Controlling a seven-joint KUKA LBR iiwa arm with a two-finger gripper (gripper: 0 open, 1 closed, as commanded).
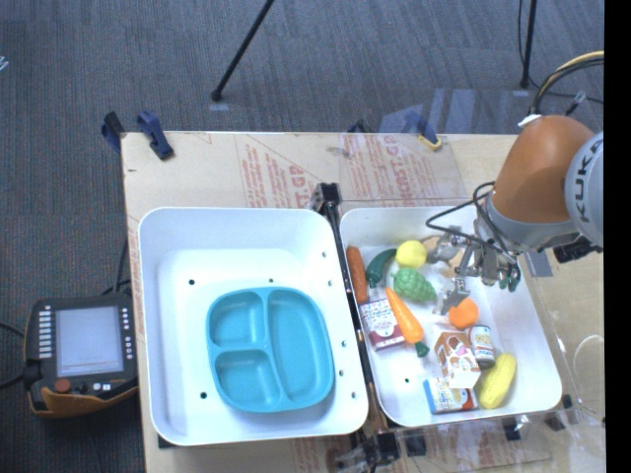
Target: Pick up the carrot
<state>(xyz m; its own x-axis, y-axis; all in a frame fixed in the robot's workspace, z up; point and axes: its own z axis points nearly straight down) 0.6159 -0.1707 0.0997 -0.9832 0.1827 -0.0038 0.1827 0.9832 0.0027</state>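
Note:
The carrot (405,314) is orange with a green tip and lies slanted in the middle of the right bin (540,335), next to a red-and-white carton (381,324). My gripper (463,286) hangs over the bin to the carrot's upper right, just above a small orange fruit (463,312). Its metal fingers (458,294) point down and look spread apart with nothing between them. The arm's orange band (537,170) sits above it at the right.
Around the carrot lie a sausage (356,273), a green pepper (381,265), a lemon (411,254), a bumpy green fruit (415,286), a can (482,344), small cartons (455,356) and a yellow corn cob (497,380). The left bin (168,254) holds a blue divided plate (269,348).

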